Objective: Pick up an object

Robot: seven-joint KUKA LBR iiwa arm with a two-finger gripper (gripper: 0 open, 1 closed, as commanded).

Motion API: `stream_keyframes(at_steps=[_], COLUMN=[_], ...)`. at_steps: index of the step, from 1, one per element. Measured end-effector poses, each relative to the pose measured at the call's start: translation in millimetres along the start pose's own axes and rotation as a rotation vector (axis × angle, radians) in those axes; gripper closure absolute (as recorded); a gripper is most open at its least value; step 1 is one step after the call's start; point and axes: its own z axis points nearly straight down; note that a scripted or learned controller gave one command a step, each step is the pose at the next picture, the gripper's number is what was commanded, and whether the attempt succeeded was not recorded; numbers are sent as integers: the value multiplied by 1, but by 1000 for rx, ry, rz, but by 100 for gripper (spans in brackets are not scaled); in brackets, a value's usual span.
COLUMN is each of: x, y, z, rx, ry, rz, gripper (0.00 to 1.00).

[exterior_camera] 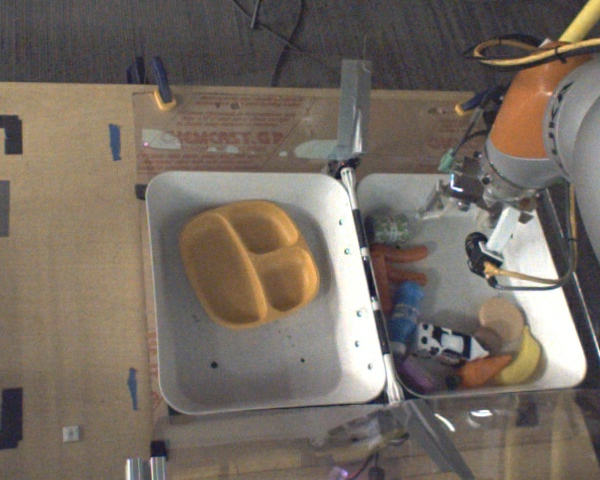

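My gripper (pixel 472 194) hangs over the back of the right bin (pixel 450 293), under the arm's orange band. Nothing is visible in its grasp. In that bin, along the left wall, lie a grey-green object (pixel 388 230), two orange carrots (pixel 401 255) and a blue object (pixel 408 299). Near the front are a black-and-white toy (pixel 448 343), a purple object (pixel 421 373), another carrot (pixel 485 368), a banana (pixel 521 360) and a tan round piece (pixel 500 318). All of these objects lie below and left of the gripper.
The left bin (pixel 180 358) holds an orange divided plate (pixel 248 261). A black cable end with a yellow cord (pixel 480 255) hangs from the arm over the right bin. The middle of the right bin's floor is bare.
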Motion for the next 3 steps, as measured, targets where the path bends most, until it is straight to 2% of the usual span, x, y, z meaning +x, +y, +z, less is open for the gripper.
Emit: stream_keyframes(at_steps=[1, 2, 3], x=[-66, -51, -49], y=[43, 24, 26], z=[-174, 6, -6], rx=[-1, 2, -2], ry=[0, 1, 0], rz=[53, -147, -149], gripper=[0, 0, 100])
